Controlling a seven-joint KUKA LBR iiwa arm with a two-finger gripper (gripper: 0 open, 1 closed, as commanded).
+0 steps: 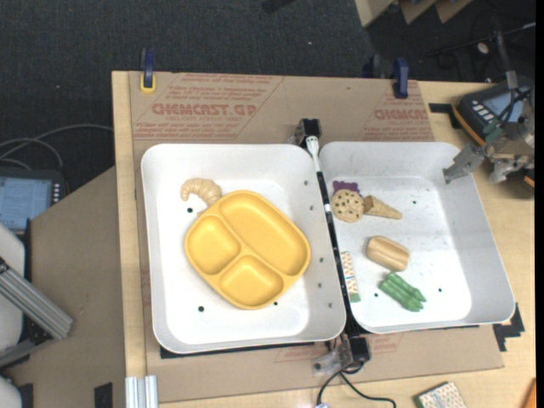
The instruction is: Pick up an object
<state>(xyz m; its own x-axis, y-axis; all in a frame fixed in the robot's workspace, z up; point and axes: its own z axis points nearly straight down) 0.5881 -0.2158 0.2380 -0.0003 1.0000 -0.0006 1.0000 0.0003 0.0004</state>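
1. The grey metal two-finger hand (459,167) sits at the far right rim of the right shallow white plastic bin (476,253), above its upper right corner. Whether it is wide or narrow cannot be told; nothing is seen held in it.
2. All candidate objects in the right bin lie to the left of the hand and nearer the camera, grouped along the bin's left half.
3. The tan oblong bread-roll toy (388,252) lies near the bin's centre-left. Its long axis runs left to right with a slight downward tilt to the right.
4. The green ridged bean-pod toy (401,291) lies just below the roll, apart from it. Its long axis runs diagonally, from upper left to lower right.
5. The round chocolate-chip cookie toy (346,204) touches the orange cone-shaped toy (382,208), whose tip points right, toward the hand's side.
6. Judgement: the roll is the most isolated target; the approach runs left and forward, with the closing direction across its short axis.
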